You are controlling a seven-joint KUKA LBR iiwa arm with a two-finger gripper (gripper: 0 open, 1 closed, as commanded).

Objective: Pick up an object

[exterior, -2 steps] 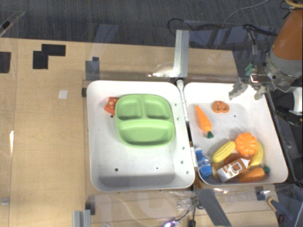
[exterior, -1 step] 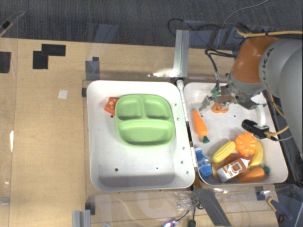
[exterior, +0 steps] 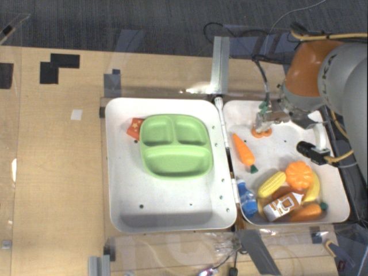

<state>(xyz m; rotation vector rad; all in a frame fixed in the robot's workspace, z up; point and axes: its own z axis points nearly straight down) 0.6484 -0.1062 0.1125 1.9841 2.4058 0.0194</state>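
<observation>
A: We logged the gripper (exterior: 264, 121) low at twelve o'clock in the right bin (exterior: 342, 211), over a small orange piece (exterior: 261, 133); whether it gripped, we couldn't tell.

B: Bare floor lay around it. The toys crowded six o'clock: carrot (exterior: 244, 149), corn (exterior: 271, 184), pumpkin (exterior: 299, 175). The green tray (exterior: 175, 145) sat in the left bin (exterior: 118, 171).

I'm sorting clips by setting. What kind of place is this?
Probably a robotics lab's pick-and-place bench. A grey arm reaches over two white bins, one holding a green divided plate, the other toy food such as a carrot; loose cables trail behind.
</observation>
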